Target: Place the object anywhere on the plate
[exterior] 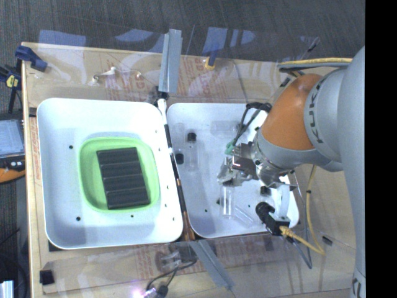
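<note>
Wooden bench (93, 73), dark grey carpet floor (186, 5), 2 white bins (56, 166)

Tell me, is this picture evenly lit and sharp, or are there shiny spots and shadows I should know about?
In the camera view the light is fairly even and the focus decent; the white bins look bright, nearly washed out; the green plate casts a soft greenish tint on the bin floor around it; pale blue reflections sit along the bench top edge; the gripper area is cluttered and slightly soft.
</note>
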Available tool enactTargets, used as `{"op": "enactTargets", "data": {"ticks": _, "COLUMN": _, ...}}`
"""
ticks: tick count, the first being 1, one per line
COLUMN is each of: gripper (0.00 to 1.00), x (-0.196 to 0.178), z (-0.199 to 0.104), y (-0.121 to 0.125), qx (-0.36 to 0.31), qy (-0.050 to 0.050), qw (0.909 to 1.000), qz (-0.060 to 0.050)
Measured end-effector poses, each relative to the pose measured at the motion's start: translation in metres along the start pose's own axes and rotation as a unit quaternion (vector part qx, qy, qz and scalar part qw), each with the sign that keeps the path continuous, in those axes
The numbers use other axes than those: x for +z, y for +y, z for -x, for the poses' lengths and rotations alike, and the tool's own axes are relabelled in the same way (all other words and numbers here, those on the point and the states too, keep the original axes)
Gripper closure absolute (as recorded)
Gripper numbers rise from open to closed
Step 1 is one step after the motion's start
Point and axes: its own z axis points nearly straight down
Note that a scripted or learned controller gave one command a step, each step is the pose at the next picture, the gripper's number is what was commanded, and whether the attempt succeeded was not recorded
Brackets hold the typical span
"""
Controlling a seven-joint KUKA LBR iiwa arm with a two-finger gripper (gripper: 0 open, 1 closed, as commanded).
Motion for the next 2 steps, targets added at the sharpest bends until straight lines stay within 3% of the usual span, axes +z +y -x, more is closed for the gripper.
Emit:
{"op": "enactTargets", "data": {"ticks": 1, "gripper": 1.0, "x": -0.0003, "z": -0.0908, "y": -0.0237, "qx": -0.036, "qy": 0.0, "qw": 0.9993, "qz": -0.002}}
{"op": "enactTargets", "data": {"ticks": 2, "gripper": 0.0, "x": -0.0004, "z": -0.0905, "y": -0.0236, "qx": -0.036, "qy": 0.0, "qw": 0.9994, "qz": -0.002}}
